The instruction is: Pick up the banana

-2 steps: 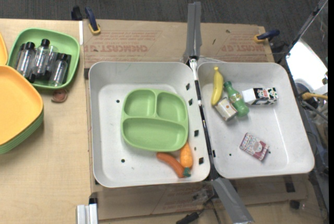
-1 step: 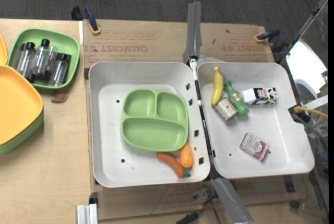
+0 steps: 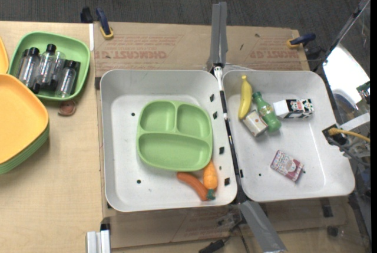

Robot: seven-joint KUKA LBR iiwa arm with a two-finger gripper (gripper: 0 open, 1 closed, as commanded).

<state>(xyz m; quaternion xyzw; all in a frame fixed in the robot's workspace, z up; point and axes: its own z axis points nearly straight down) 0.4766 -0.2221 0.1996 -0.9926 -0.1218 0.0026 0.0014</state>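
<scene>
Nearest the camera, a carrot [image 3: 193, 184] and a smaller orange vegetable [image 3: 210, 176] lie against the near wall of the left bin [image 3: 118, 128], just off the near right corner of a green divided plate [image 3: 175, 135] that sits mid-bin. Starting from the bench's left edge, a stack of yellow plates [image 3: 20, 122] overhangs the side. Behind it, a green tray [image 3: 79, 69] carries several small dark-capped bottles [image 3: 47, 69]. Past the left bin comes the right bin [image 3: 318, 187], which holds the task's thing. The banana [image 3: 244, 98] lies flat on the bin floor near the far left corner, running roughly along the left wall with its stem toward the far edge. A small carton [image 3: 255, 123] lies just beside its near end, and a green bottle [image 3: 268, 113] lies tilted right next to the banana's right side. Further right is a cow-patterned box [image 3: 293, 107], and a pink packet [image 3: 287, 164] rests well apart toward the near right corner. By my reading, the task has not visibly begun: the banana rests untouched among its neighbours, nothing is closed around it, and the reach, the grasp and the lift are all left to do. Whether the end effector is spread or pressed together I cannot tell from this view. The crowding on the banana's right and near end suggests the far, stem half is the freer place to grip.
</scene>
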